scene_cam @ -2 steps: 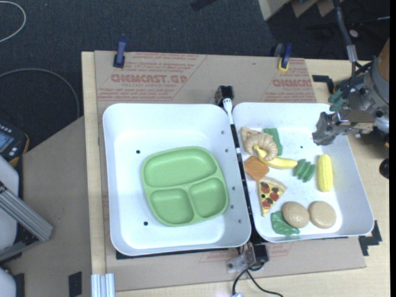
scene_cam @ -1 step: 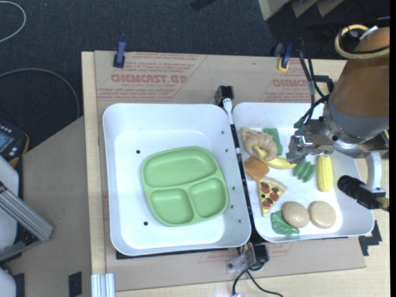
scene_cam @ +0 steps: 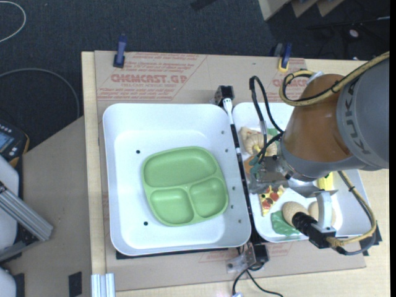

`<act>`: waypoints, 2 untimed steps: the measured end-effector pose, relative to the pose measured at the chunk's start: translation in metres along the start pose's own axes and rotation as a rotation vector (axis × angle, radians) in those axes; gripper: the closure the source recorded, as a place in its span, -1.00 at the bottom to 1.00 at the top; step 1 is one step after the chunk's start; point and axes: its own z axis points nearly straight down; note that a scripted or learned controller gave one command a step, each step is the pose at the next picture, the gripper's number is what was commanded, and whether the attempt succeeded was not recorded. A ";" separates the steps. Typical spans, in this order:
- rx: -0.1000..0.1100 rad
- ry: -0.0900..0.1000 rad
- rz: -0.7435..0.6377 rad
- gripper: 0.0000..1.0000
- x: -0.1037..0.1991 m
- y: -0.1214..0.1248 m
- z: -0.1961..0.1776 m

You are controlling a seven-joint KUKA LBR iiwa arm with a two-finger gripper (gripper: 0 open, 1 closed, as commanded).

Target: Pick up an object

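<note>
While the tool (scene_cam: 267, 177) hangs, perhaps touching, over right-bin (scene_cam: 352, 224) clutter.

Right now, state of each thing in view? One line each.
green divided tray: upright, lying flat in the left bin, its three compartments bare.
left bin: holds the tray.
right bin: holds a jumble of small items, partly hidden by the arm.
arm: reaching in over the right bin.
blue clamps: gripping the bench's far edge.
</note>
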 end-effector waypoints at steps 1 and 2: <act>-0.018 -0.002 -0.002 1.00 0.042 0.003 -0.138; -0.010 -0.003 0.002 1.00 0.041 0.002 -0.143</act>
